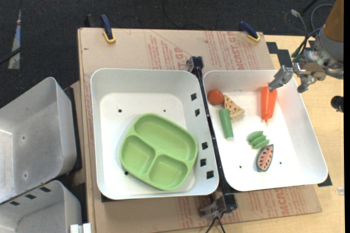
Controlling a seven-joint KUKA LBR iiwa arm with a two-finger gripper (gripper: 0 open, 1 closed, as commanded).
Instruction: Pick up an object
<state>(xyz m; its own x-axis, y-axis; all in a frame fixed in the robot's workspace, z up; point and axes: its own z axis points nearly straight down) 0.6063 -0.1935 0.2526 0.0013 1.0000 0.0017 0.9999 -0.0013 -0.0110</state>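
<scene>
Hanging over the far right corner of the right bin point(306, 117), the claw point(291, 80) spread wide, both fingers apart and nothing between them; poised just above and beside the top end of the orange carrot point(267, 102), the nearest candidate, lying lengthwise against the bin's far side. Sharing that bin: a red tomato point(215, 97) touching a pizza slice point(234, 107), a green bean pod point(226, 123) just below them, a ridged green pickle point(256, 139) and a watermelon slice point(264, 157) toward the near edge. Resting in the left bin point(109, 89): a green divided plate point(158, 150), well apart from the arm.

Judging the risks: closing on the carrot's tip rather than its middle, letting the tapered toy squirt out or swing down on lifting; descending off to one side and pushing it along the floor instead of straddling it; striking the sloped wall with the outer finger, given how near the corner everything is sitting; clamping on air and rising with nothing, the smooth rounded plastic offering little purchase.
</scene>
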